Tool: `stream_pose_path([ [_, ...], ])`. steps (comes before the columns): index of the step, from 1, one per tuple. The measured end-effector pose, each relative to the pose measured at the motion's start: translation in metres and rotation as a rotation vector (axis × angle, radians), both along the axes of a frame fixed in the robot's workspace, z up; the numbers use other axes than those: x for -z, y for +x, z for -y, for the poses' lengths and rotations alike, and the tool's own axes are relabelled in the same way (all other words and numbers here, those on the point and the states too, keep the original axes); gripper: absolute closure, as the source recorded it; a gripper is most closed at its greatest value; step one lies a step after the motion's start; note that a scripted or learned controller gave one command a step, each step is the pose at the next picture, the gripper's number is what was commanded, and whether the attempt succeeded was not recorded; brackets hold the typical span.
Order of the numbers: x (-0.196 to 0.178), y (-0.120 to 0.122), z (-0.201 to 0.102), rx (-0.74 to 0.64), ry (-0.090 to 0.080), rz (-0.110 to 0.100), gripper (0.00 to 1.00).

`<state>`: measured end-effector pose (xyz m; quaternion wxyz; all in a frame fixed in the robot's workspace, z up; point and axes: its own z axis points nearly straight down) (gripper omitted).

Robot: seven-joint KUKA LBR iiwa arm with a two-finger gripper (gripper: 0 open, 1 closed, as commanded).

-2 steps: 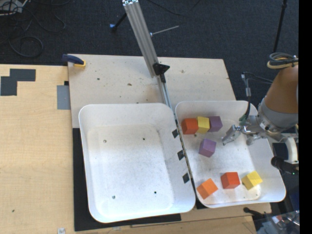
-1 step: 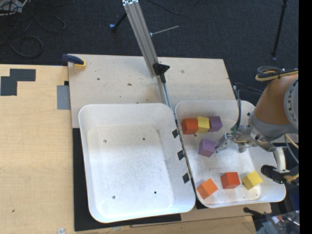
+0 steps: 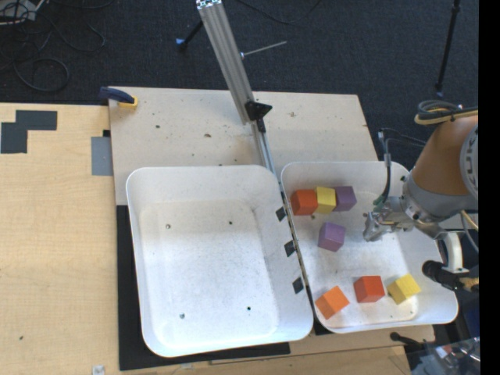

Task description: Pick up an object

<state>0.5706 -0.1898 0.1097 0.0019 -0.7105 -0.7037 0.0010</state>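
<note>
My gripper (image 3: 375, 229) hangs just right of the lone purple block (image 3: 331, 236) in the right bin (image 3: 437, 315); its spread I cannot tell. I should centre over that block, then descend.

The left bin (image 3: 156, 209) at the frame's centre offers wide open floor. In the right bin (image 3: 437, 315), a row of blocks (image 3: 323, 200) crowds the top, a purple block (image 3: 331, 236) sits mid-floor, and three more blocks (image 3: 369, 292) line the bottom.
</note>
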Motion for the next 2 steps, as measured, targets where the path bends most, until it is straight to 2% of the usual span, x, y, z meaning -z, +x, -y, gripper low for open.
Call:
stream_pose_path([
  [1,-0.058,0.009,-0.003,-0.011,-0.002,0.007,1.00],
  [2,-0.116,0.005,0.006,-0.008,-0.003,0.008,1.00],
])
